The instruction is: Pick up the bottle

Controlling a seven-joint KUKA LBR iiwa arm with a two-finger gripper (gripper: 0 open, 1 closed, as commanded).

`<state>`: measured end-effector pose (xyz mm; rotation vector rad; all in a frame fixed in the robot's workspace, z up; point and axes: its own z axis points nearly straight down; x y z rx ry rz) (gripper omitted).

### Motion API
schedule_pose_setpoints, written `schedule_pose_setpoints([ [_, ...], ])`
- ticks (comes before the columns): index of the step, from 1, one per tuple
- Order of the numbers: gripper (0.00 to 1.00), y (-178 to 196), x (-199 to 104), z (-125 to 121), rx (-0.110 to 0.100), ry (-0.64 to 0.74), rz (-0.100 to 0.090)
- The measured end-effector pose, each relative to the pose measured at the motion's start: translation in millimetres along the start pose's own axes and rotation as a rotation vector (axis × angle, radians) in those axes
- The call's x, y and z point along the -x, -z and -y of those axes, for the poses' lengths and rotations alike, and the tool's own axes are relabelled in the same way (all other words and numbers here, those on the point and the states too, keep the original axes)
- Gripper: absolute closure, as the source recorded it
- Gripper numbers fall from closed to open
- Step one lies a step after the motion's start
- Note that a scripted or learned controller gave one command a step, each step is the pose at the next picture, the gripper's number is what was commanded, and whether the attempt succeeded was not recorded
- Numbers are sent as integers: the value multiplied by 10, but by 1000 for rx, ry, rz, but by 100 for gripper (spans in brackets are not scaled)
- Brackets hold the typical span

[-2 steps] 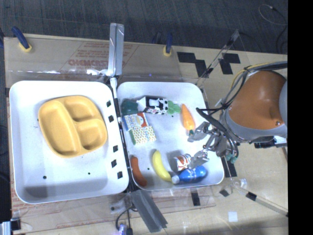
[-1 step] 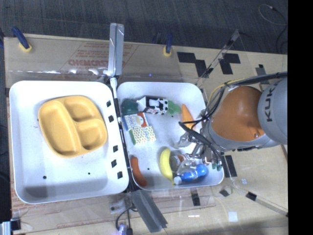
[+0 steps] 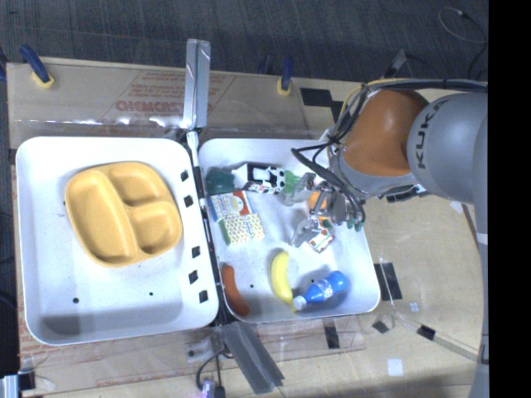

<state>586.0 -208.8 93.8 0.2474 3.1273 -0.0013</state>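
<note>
Bottle, blue with white cap, lies on its side at the right bin's five o'clock corner. Banana touches its cap end, at nine o'clock. Gripper hangs at twelve o'clock from the bottle, over small clutter; finger state: cannot tell. Left bin holds a yellow tray.

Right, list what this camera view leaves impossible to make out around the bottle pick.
- Gripper: the grey arm's wrist and cables cover it from above, so its finger state is unreadable.
- Small crumpled silvery item under the gripper: too small and blurred to identify.
- Blue plastic bottle lying beside the yellow banana: label too blurred to read.
- Black-and-white carton: print too small.
</note>
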Motion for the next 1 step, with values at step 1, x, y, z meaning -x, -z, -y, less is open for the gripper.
schedule_pose_setpoints([
  [1,100,115,15,-5,0,3,4],
])
